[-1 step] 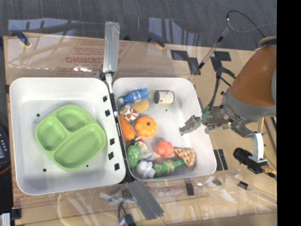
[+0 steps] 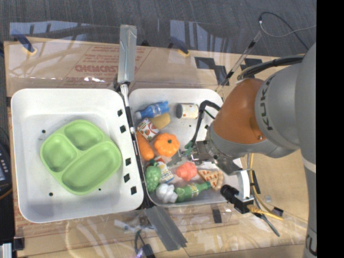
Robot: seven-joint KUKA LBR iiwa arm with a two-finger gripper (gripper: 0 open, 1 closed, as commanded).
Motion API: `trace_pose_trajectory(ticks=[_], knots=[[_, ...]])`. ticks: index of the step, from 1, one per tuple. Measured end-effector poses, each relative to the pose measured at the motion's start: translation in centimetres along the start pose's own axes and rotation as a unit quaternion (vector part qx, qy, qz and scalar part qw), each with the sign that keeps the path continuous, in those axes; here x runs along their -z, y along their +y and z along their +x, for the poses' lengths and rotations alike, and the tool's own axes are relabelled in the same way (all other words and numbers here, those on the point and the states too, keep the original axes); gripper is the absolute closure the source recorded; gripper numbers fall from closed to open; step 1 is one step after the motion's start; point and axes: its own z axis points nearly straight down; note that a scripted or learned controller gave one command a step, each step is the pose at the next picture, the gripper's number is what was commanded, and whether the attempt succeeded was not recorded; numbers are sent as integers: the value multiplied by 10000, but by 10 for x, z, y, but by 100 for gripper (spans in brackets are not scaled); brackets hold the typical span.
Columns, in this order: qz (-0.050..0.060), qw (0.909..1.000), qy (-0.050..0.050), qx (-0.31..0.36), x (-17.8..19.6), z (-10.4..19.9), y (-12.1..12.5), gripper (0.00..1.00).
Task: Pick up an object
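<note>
The right bin [image 2: 207, 98] holds a heap of toy food: an orange pumpkin [image 2: 166, 143], a carrot [image 2: 144, 147], a blue bottle [image 2: 152, 110], a small can [image 2: 146, 129], a white jar [image 2: 188, 110], a pink piece [image 2: 186, 171], a pizza slice [image 2: 210, 177], a green bottle [image 2: 192, 190] and a broccoli [image 2: 152, 176]. The arm's orange-banded wrist [image 2: 242, 117] hangs over the right side of this bin. My gripper [image 2: 194, 151] is low among the toys, just right of the pumpkin and above the pink piece. The wrist hides much of it.
The left bin [image 2: 27, 106] carries a green divided plate [image 2: 80, 156]. Black clips line the divider [image 2: 129, 144] between the bins. Cardboard and tape lie behind the bins, and cables trail at the right near the bench's front.
</note>
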Motion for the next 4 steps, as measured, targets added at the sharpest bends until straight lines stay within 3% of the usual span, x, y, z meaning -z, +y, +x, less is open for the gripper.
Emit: trace_pose_trajectory(ticks=[1,2,3,4], knots=[[-50,9998,-10,212,-54,-3,42,0],[-46,9988,-17,496,-56,9,102,0],[-27,9987,-12,511,-47,9,101,100],[-21,9994,-5,341,42,38,37,100]])
